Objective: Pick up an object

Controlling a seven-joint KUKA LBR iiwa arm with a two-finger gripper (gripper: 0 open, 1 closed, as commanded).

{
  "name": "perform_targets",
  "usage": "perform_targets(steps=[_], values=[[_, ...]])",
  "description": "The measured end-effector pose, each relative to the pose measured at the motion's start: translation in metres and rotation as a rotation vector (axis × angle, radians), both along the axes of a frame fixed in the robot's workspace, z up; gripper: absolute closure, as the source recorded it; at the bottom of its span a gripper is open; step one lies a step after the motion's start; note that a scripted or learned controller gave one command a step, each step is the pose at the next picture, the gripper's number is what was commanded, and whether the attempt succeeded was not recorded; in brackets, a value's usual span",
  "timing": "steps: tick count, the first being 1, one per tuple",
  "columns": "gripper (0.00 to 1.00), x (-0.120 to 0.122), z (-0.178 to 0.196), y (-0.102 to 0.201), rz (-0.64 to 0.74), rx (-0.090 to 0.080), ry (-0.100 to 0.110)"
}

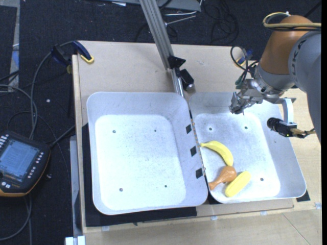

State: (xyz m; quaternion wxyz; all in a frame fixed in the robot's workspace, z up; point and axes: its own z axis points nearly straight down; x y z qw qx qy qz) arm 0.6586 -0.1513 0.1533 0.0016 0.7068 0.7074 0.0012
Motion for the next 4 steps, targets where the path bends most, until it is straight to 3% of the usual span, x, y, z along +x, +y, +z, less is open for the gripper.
perform_targets(steps=[2, 4], values=[[1.00, 0.001, 0.121, -0.003, 0.000, 0.000, -0.001], [1.00, -0.048, 0.122, 0.080, 0.003, 0.001, 0.004]])
